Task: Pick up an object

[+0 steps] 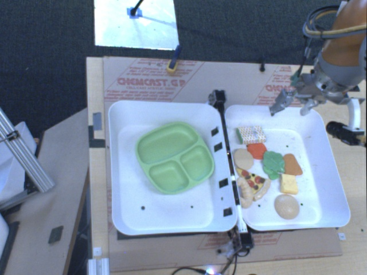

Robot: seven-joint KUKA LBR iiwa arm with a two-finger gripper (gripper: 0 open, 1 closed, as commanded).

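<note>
My gripper [293, 105] hangs above the far edge of the right bin [331, 171], its two fingers spread open with nothing between them. Below it in that bin lie several toy foods: a speckled cracker [252, 134], a red piece [257, 150], a green leafy piece [273, 162], an orange piece [293, 164], a yellow cheese block [289, 183], a pizza slice [252, 181], a pale round slice [243, 158] and a tan bun [287, 206]. All rest loose on the bin floor, well in front of the gripper.
The left bin [126, 211] holds a green divided plate [174, 157]. A black divider strip [225, 153] runs between the bins. A shiny square sheet [135, 16] lies beyond the bench at the back. A metal rail [23, 153] stands at the left.
</note>
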